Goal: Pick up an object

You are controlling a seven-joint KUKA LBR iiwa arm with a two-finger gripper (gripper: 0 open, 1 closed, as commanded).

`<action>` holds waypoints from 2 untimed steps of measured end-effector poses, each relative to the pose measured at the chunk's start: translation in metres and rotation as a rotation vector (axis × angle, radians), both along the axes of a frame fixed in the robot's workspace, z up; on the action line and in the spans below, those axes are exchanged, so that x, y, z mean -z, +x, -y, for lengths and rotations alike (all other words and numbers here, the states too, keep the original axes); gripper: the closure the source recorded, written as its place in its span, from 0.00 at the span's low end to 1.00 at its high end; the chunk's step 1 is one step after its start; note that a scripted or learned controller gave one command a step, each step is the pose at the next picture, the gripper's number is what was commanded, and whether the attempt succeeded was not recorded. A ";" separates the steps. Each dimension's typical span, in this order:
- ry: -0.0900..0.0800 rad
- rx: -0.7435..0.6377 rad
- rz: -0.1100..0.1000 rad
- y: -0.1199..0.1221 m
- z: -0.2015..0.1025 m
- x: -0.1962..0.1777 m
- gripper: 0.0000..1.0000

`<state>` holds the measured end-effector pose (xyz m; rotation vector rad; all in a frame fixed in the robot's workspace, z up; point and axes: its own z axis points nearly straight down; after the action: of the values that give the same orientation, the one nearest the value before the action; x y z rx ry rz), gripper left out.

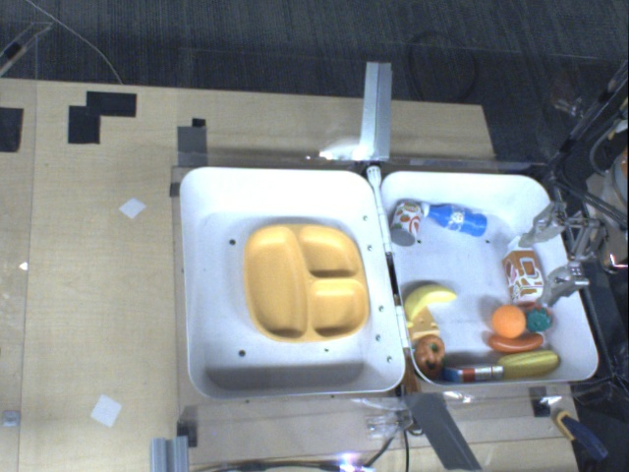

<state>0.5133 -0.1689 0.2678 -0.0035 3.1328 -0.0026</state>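
Note:
The right bin (462, 193) holds several small objects. A blue bottle (457, 220) lies near its back wall, with a silver and red can (406, 221) at its left end. A brown and white packet (524, 275) stands near the right wall. Below it are an orange ball (508, 321), a teal piece (539, 319), a red-orange piece (513, 342) and a yellow-green piece (529, 363). A banana (428, 299) lies by the left wall. My gripper (552, 258) hovers at the bin's right rim, open, its fingers just right of the packet with nothing between them.
The left bin (211, 264) holds a yellow divided tray (305, 281). A small orange toy (428, 350) and a pen-like stick (472, 373) lie at the right bin's front edge. A metal post (377, 111) stands behind the bins. Cables hang at the far right.

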 end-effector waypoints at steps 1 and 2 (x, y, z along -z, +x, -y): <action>0.005 0.526 -0.006 0.044 -0.037 0.153 0.00; 0.002 0.479 -0.018 0.122 0.021 0.179 0.00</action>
<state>0.6348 -0.1900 0.0884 0.7448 3.0624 -0.0028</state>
